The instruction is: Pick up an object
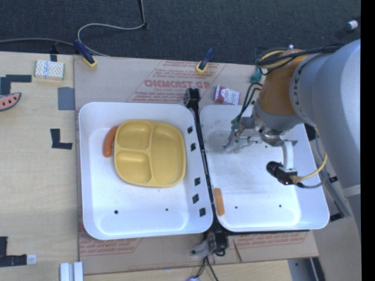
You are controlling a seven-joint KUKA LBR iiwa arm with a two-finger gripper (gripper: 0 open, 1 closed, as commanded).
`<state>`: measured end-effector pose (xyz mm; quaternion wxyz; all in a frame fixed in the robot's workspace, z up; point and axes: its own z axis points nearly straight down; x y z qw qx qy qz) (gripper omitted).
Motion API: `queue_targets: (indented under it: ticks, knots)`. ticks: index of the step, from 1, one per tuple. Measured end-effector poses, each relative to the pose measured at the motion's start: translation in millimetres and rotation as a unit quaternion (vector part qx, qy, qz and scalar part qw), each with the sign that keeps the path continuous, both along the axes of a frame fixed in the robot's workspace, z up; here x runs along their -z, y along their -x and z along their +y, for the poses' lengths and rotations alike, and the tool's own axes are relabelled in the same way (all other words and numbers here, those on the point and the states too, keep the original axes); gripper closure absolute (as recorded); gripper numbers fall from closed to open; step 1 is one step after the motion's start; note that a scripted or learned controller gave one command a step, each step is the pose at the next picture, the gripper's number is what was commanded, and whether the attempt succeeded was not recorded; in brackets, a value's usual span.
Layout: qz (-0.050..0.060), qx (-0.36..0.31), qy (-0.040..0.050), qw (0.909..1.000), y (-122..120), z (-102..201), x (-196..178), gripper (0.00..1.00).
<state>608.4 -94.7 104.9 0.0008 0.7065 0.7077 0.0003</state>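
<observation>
At the far left edge of the tabletop, a red slice-shaped item is seen, with a small patterned block lying above it and several dark tape marks scattered nearby. Further along, the left bin is found resting on a sheet of cardboard. A yellow divided plate is laid in the upper half of this bin, and an orange sausage-shaped object is tucked against the plate's left edge, touching it. Two yellow-and-blue clamps are fixed at the cardboard's upper edge (one toward the left, the other near the middle). A small red-and-white packet is placed on the cardboard just above the right bin. At the seam between the bins, by the right bin's lower left wall, a small orange carrot-like object is lying. The end effector is lowered into the upper left part of the right bin, close to the bin floor and well apart from the orange object at the seam. Whether it is released or clenched cannot be told, as it is too small and blurred; nothing is discernibly gripped by it. Behind it, the grey arm with its orange band is extended in from the right.
</observation>
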Motion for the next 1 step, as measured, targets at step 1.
queue_targets:
  ticks: [1]
  knots:
    - [0.001,-0.001,-0.0008,1.0000,0.0,0.9,-9.1,1.00]
